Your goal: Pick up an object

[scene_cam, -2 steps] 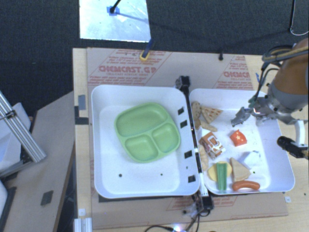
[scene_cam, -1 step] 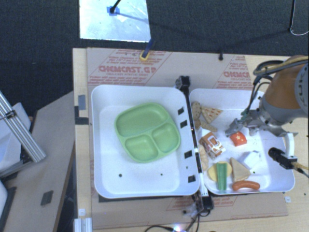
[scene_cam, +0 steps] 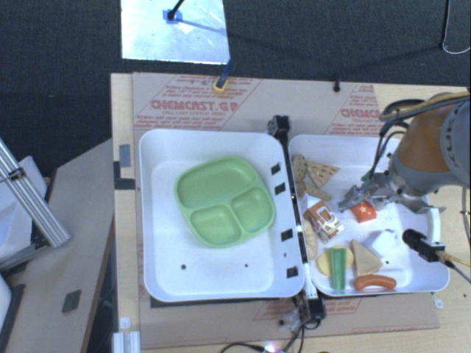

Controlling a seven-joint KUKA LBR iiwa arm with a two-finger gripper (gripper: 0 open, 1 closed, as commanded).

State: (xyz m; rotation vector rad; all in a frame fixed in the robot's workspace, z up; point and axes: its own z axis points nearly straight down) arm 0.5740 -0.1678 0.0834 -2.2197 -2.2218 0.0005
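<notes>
The right bin (scene_cam: 427, 274) holds several toy foods. A small red piece (scene_cam: 363, 212) lies near its middle. My gripper (scene_cam: 362, 195) hangs low over the bin, just above and touching or nearly touching that red piece; I cannot tell which. An orange and white box (scene_cam: 324, 221) sits to its left. Tan triangular crackers (scene_cam: 318, 173) lie at the back left. Along the front edge are a green stick (scene_cam: 338, 268) on a yellow piece, a tan wedge (scene_cam: 364, 257) and a red sausage (scene_cam: 374, 282). A white piece (scene_cam: 383, 239) lies below the gripper.
The left bin (scene_cam: 158, 271) holds a green divided plate (scene_cam: 224, 201). A black divider strip (scene_cam: 288, 197) runs between the bins. A black part (scene_cam: 421, 244) juts over the right bin's right side. The arm's orange band (scene_cam: 427, 144) and cables cover that bin's back right.
</notes>
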